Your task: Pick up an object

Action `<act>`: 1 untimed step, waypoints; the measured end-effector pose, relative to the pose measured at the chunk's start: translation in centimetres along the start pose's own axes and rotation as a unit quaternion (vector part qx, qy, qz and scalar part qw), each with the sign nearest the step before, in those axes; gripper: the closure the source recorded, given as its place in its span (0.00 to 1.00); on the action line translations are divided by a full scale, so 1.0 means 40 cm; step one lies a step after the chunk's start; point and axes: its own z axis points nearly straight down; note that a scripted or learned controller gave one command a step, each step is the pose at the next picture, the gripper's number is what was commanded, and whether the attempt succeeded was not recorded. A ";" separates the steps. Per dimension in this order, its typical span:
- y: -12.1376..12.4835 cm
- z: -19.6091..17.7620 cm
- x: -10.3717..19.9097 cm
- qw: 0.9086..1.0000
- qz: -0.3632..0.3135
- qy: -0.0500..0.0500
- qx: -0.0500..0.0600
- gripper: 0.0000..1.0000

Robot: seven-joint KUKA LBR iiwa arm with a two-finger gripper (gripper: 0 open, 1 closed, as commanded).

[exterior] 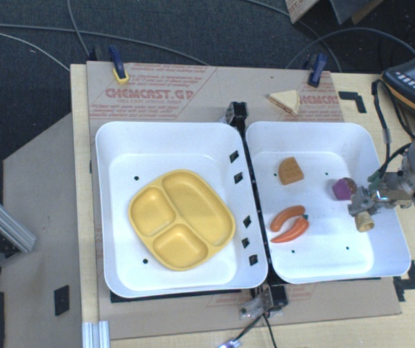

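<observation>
From above, the gripper [365,210] hangs low over the right bin [323,267], by its right wall. I cannot tell if its jaws are open. A purple toy [343,188] lies just beside it, likely its target. 2 orange carrots [290,223] lie near the middle

Bench, non-task items. You have two shallow white plastic bins side by side: left bin [102,194], right bin [316,127], rims touching. Small black clips [237,177] sit along the left bin's wall at that shared edge. Both rest on a printed tan cardboard sheet [156,89], pinned at its far edge by two blue clamps [118,64] [316,67]. A pale sandwich-shaped wedge [285,101] lies on the sheet, just beyond the right bin. Dark carpet [193,20] surrounds the bench; a silver aluminium rail [1,220] stands at your left.
</observation>
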 end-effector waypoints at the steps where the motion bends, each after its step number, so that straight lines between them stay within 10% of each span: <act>1: 0.004 -0.092 -0.001 1.000 0.000 0.000 0.000 1.00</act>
